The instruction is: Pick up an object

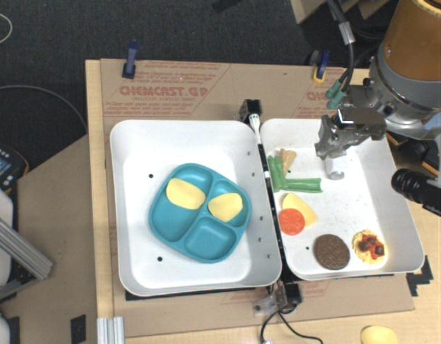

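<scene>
The gripper is hanging in the right bin, jaws unreadable, with the green bean lying lengthwise toward frame-left.

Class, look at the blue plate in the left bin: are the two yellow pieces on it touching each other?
Apart. The camera view shows the left yellow piece and the right yellow piece in separate compartments of the blue plate, with a raised blue divider between them.

Arm cropped at top right
</scene>
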